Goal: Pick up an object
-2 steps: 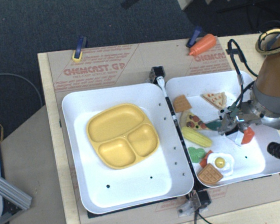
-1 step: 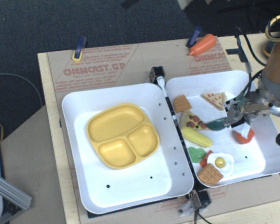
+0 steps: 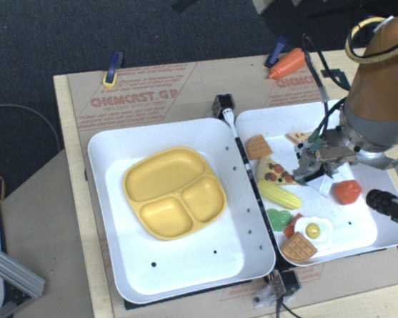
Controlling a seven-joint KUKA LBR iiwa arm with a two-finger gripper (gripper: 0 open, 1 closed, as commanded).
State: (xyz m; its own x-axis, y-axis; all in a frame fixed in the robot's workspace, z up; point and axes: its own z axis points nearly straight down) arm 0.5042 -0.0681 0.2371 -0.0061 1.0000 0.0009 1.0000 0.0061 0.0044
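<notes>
Arm comes in from the right, orange band up top, grey wrist bent down and pointing left. The hand (image 3: 313,164) sits low at the end of it, dark and kinda cluttered with cables, so its grip isn't readable.

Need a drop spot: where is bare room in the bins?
Left bin: bare floor below the yellow divided plate, along its front wall. Right bin: crowded at left with corn, fried egg, waffle; small gap below the tomato.
</notes>
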